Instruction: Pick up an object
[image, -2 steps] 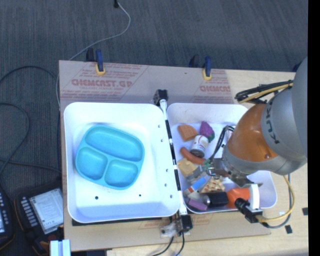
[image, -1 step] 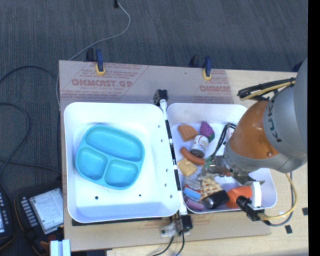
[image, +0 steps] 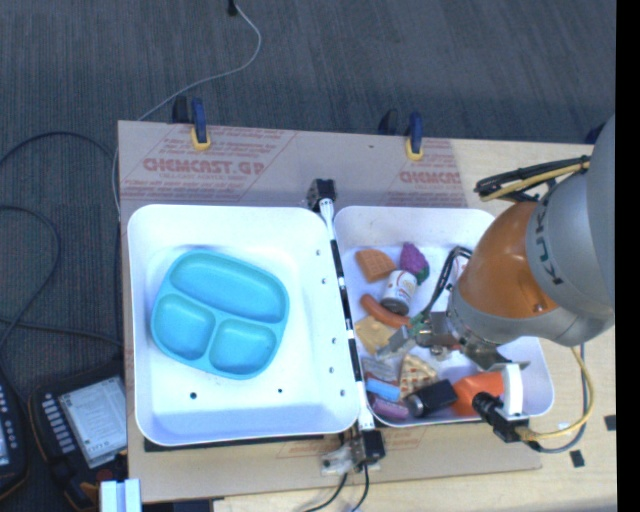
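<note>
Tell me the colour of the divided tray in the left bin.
Light blue tray, seen in the camera view.

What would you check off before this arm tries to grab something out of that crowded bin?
1. Gripper is over the cluttered white right-hand bin: ok.
2. Jaws open or shut: cannot tell, the metal parts blur together.
3. Anything already held: cannot tell.
4. Target stands apart from its neighbours: not ok; the small white jar, the orange sausage-shaped toy and the tan triangular wedge crowd together.
5. Black cable is clear of the toys: cannot tell.
6. Blue three-compartment plastic tray lies flat in the white left-hand bin, out of the way: ok.
</note>
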